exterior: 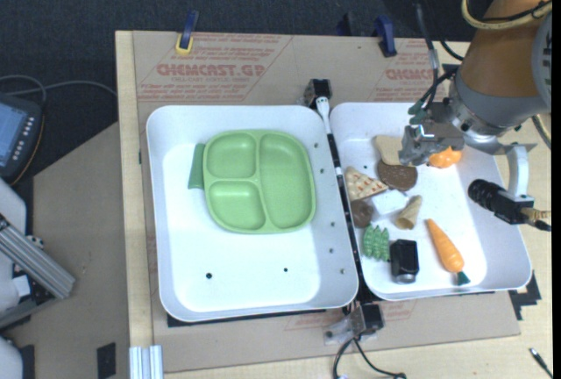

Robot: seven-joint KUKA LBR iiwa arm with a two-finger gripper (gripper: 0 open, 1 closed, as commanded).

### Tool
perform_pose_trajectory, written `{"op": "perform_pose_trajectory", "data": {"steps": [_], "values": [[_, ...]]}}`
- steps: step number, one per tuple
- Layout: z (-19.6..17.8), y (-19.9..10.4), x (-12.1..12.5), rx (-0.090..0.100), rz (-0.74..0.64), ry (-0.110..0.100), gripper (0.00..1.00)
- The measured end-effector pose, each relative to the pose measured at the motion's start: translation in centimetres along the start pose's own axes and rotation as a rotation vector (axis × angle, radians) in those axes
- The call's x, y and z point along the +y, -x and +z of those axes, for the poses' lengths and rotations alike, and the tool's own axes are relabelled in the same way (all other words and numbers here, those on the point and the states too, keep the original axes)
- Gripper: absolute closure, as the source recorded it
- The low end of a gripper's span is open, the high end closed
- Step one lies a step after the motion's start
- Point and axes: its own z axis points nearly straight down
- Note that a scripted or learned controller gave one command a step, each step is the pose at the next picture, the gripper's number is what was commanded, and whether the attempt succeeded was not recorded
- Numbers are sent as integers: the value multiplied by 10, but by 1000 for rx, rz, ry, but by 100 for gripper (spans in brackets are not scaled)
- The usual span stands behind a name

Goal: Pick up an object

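Observation:
The right bin [500,268] holds several toy foods: an orange carrot [445,247], a brown round piece [397,175], a waffle-patterned wedge [362,184], a tan cone [408,211], a green spiky piece [377,241], a black block [404,261] and a small dark brown lump [361,211]. An orange round item [445,158] lies beside the gripper. My gripper [416,146] hangs low over the upper middle of the right bin, just above the brown piece and a pale tan piece [384,146].
In the left bin [175,263] lies a green divided plate [259,180]. A black cylinder [493,197] juts from the arm over the right bin's right side. Clamps [185,37] sit on the cardboard's far edge.

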Motion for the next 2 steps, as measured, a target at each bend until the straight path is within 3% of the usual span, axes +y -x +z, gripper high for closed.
{"op": "perform_pose_trajectory", "data": {"steps": [1,2], "values": [[2,1,6,-1,2,-1,100],[12,4,-10,1,4,-7,100]]}}
